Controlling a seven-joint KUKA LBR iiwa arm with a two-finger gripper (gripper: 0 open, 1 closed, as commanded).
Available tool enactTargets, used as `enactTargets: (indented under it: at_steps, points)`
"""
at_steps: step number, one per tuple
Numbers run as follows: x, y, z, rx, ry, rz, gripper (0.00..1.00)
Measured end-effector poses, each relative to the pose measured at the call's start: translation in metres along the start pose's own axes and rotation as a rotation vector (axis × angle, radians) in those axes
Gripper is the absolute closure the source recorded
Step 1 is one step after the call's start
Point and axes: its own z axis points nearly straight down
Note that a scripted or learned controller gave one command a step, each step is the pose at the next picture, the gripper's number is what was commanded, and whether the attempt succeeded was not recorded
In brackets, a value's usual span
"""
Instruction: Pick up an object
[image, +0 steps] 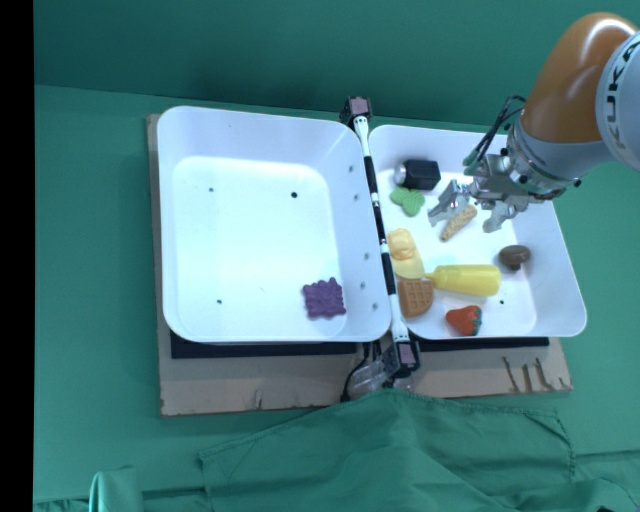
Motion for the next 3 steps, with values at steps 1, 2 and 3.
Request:
enactTargets:
  at_steps: [1,2,3]
  points:
    - [-0.030,0.023,0.093,-0.012,0.000,-0.003,0.00]
    - [-0.005,-0.025,0.088,-0.026,-0.005,-0.003,0.00]
    - [-0.006,-0.060,0.088,-0.029,-0.005,-0.004,0.00]
